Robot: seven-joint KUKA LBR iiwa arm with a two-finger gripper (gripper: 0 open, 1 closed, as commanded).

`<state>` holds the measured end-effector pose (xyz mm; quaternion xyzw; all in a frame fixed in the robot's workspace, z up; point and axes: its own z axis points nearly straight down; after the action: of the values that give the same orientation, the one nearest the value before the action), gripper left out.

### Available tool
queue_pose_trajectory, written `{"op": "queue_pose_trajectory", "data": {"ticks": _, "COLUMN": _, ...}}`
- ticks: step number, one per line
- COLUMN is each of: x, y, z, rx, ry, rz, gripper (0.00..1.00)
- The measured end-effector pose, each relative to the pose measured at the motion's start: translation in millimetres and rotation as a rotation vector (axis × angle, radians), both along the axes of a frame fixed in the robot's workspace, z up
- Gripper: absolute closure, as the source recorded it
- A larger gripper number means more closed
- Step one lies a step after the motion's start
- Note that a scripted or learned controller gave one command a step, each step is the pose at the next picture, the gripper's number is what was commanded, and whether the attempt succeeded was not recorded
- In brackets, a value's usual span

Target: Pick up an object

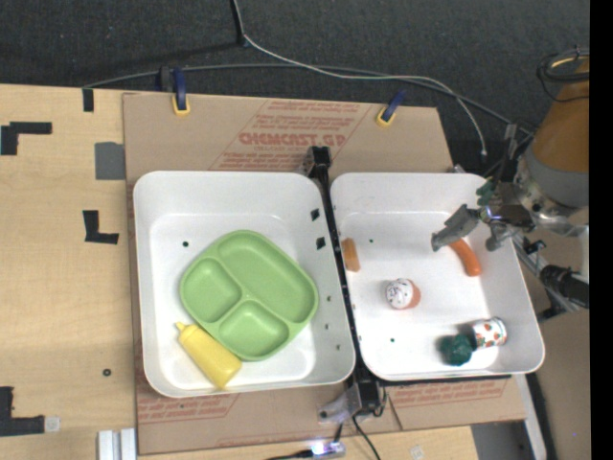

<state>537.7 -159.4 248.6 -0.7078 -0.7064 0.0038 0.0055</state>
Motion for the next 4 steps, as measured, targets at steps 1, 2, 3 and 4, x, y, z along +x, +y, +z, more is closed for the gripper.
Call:
{"op": "queue_pose_trajectory", "data": {"ticks": 1, "x": 2.4, "y": 0.3, "z": 6.0, "rx": -0.002, "ry": -0.011, "rz": 0.004, "gripper": 0.00}}
{"op": "queue_pose_trajectory", "data": {"ticks": 2, "x": 7.5, "y": 2.6, "z": -56.5, "rx": -0.002, "ry": -0.006, "rz": 0.003, "gripper": 0.00}}
{"op": "queue_pose_trajectory", "data": {"ticks": 3, "x": -0.9, "y": 2.7, "z": -118.6, "rx": -0.001, "ry": -0.006, "rz": 0.002, "gripper": 0.00}}
{"op": "queue_pose_trajectory", "data": {"ticks": 4, "x": -0.4, "y": 3.1, "z": -165.6, "rx": -0.005, "ry": -0.014, "rz": 0.004, "gripper": 0.00}}
